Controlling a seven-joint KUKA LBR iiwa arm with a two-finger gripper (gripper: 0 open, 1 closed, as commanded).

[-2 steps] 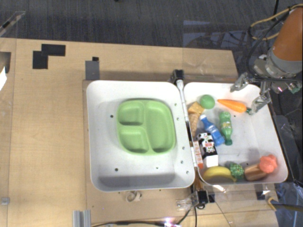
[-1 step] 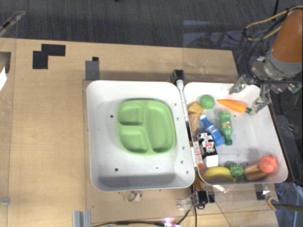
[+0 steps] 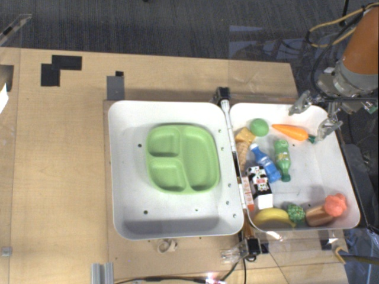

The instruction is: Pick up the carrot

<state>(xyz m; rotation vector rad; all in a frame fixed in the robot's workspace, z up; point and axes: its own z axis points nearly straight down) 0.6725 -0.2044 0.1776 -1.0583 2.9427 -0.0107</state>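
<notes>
The carrot point(image 3: 290, 132) lies on its side in the upper part of the right bin point(image 3: 331, 176), orange body pointing toward frame left and its green end toward frame right, just beside a green ball point(image 3: 259, 126). The gripper point(image 3: 314, 113) hangs at the upper right of the frame over the bin's top corner, its fingers point(image 3: 300, 104) spread apart and grasping nothing; one finger sits above the carrot, the other near its green end. Below the carrot lie a green bottle point(image 3: 282, 159), a blue bottle point(image 3: 265, 162), and a banana point(image 3: 273, 218) at the bin's lower edge. The left bin point(image 3: 124, 158) holds a green divided plate point(image 3: 180, 158). Both bins rest on the wooden bench point(image 3: 53, 188).
</notes>
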